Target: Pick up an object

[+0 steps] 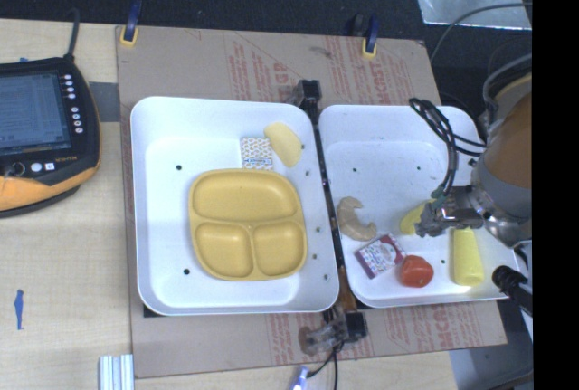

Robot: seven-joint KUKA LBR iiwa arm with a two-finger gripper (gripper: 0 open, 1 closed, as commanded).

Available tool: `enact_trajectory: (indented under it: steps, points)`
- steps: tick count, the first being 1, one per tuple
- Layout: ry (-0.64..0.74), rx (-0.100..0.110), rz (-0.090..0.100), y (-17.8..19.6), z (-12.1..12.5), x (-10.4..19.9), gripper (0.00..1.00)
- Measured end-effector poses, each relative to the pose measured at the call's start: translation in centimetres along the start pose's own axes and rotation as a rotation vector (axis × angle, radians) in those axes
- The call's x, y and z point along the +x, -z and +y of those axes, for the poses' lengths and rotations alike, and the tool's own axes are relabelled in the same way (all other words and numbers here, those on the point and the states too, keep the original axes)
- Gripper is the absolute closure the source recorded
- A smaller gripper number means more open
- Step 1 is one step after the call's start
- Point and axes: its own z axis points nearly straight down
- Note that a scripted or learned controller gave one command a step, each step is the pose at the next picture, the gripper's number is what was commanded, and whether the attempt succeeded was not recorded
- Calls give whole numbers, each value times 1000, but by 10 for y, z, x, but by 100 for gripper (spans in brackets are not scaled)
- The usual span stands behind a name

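- Two white bins side by side on a brown cardboard sheet: left bin (154, 198), right bin (380, 130).
- Gripper (432, 221) low over the right bin's right half, arm entering from the right with black cables looping above it.
- Whether the pincer is open or closed, or grips anything: cannot tell; its tip is dark and small against the bin.
- A small yellow piece (412, 219) lies just left of the gripper tip, touching or nearly so; contact not resolvable.
- Yellow block (467, 256) lies lengthwise near the right bin's right wall, just below the gripper.
- Red tomato-like item (416, 271) near the front wall, just beside a dark red packet (379, 255) with a white label; its print is too small to read.
- Tan curved piece (355, 218) at the right bin's left side.
- Left bin: yellow three-compartment tray (247, 223) in the middle; pale yellow wedge (283, 144) and a small white printed packet (257, 154) behind it, text unreadable.
- Cardboard (398, 71) carries faint red printing, not legible.
- Tablet-style pendant (41, 130) with an orange edge rests on the bench at left; screen text unreadable.
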Motion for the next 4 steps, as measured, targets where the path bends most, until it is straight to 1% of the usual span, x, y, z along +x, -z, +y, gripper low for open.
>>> enact_trajectory:
  steps: [1, 2, 3, 4]
  points:
    - [0, 0, 0, 0, 0, 0, 0]
    - [-5, -3, -1, -75, 52, -50, 0]
    - [-3, -3, -1, -65, 52, -51, 100]
    - [-5, -3, 2, 15, 82, 44, 100]
